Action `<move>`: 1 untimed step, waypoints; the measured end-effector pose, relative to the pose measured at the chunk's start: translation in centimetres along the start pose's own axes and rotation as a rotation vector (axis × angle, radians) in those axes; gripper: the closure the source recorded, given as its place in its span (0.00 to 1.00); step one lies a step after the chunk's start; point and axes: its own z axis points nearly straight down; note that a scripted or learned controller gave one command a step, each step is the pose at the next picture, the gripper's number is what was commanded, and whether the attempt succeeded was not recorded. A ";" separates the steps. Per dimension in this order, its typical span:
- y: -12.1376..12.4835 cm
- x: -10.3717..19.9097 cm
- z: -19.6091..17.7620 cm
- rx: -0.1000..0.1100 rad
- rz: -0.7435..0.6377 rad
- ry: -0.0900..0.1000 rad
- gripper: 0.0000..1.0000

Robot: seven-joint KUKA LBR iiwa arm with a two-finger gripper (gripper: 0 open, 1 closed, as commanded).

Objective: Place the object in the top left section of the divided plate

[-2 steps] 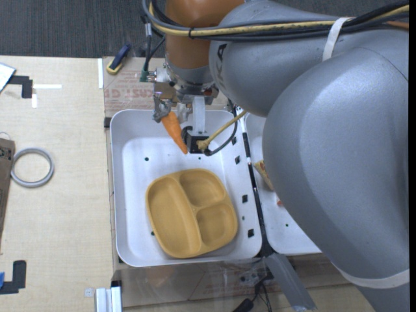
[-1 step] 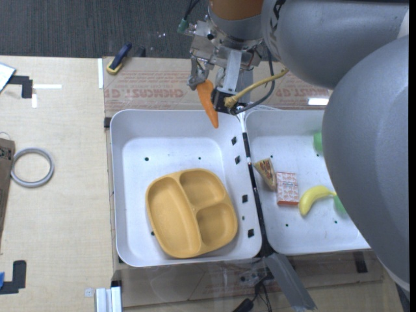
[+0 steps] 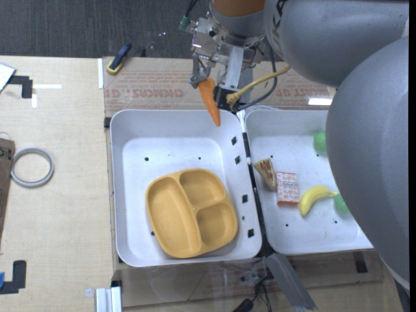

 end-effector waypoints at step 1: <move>0.1 -0.1 -0.8 0.001 -0.001 -0.004 1.00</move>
